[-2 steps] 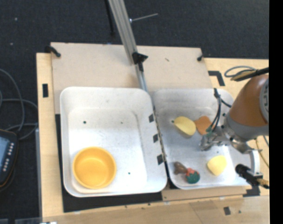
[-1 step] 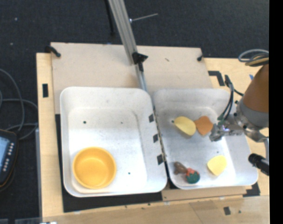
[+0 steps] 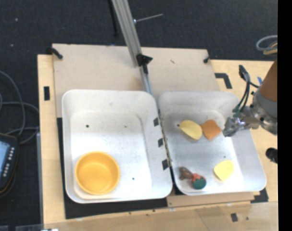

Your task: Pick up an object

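Observation:
In the right bin (image 3: 242, 179) lie a pale yellow rounded piece (image 3: 190, 129), an orange block (image 3: 211, 129) touching it, a yellow wedge (image 3: 223, 170) near the front, and a small brown, red and green toy (image 3: 193, 177). My gripper (image 3: 232, 127) hangs at the bin's right side, just right of the orange block, with nothing visibly between its fingers. A yellow bowl (image 3: 97, 173) sits in the front left corner of the left bin (image 3: 112, 109).
A slanted metal pole (image 3: 129, 30) rises from the back of the bench between the bins. A tablet-like device (image 3: 1, 160) and cables lie off the bench to the left.

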{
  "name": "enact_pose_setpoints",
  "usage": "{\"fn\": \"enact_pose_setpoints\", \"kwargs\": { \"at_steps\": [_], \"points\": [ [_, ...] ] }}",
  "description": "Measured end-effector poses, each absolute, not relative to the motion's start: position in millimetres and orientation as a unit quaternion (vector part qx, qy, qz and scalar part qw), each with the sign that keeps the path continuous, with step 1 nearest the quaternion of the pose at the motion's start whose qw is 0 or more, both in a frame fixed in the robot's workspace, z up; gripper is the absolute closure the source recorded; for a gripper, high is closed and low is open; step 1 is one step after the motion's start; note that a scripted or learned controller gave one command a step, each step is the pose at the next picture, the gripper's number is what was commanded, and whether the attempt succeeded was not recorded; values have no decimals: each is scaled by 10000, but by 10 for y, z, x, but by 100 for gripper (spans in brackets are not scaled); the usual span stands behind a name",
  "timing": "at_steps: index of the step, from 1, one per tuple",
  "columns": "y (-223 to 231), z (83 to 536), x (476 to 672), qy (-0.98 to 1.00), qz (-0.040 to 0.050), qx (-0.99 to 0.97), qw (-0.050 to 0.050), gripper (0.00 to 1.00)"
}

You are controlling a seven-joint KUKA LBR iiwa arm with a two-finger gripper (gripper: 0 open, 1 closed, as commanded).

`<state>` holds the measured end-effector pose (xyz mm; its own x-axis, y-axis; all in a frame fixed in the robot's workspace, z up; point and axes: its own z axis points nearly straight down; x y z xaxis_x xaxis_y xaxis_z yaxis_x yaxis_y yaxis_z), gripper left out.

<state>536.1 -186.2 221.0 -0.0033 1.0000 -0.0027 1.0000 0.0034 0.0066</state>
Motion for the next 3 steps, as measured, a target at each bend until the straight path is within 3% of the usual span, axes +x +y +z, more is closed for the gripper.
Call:
{"fn": "enact_pose_setpoints", "kwargs": {
  "at_steps": [1, 3],
  "points": [
    [-1835, 2785, 5292, 7086, 19, 7056, 42, 100],
    [-770, 2707, 5235, 7099, 14, 7043, 3, 100]
  ]
}}
